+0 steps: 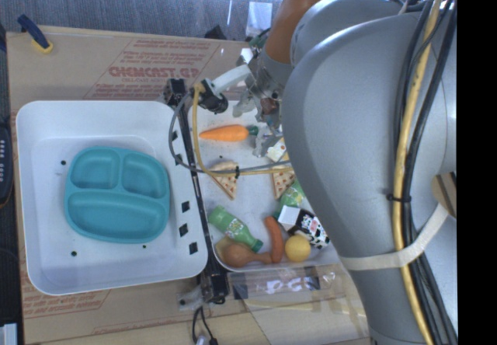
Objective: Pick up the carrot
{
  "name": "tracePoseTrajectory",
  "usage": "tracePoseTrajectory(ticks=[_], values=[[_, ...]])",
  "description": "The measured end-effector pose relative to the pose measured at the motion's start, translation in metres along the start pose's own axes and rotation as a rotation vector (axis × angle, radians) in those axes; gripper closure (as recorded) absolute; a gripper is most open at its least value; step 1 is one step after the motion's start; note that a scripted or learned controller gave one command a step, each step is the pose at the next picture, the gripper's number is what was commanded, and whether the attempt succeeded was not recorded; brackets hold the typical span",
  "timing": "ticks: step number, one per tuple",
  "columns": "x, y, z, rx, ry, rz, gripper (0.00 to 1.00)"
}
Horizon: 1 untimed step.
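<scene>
The orange carrot with a green stub at its right end lies flat in the right bin, near the bin's far left side. My gripper hangs just to the right of the carrot's green end, low over the bin. The big grey arm covers most of the right bin behind it.
The left bin holds a teal divided plate. Toy food crowds the right bin's near end: a green bottle, a red sausage, a yellow lemon, a milk carton, bread slices. A cable runs between the bins.
</scene>
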<state>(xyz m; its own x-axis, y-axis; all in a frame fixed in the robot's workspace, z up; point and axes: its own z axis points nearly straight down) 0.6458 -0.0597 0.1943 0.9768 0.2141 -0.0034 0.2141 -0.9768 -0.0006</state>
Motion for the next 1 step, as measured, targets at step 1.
tracePoseTrajectory(ticks=[1], values=[[-0.0155,0.0323,0.0998,0.011,-0.009,-0.145,0.00]])
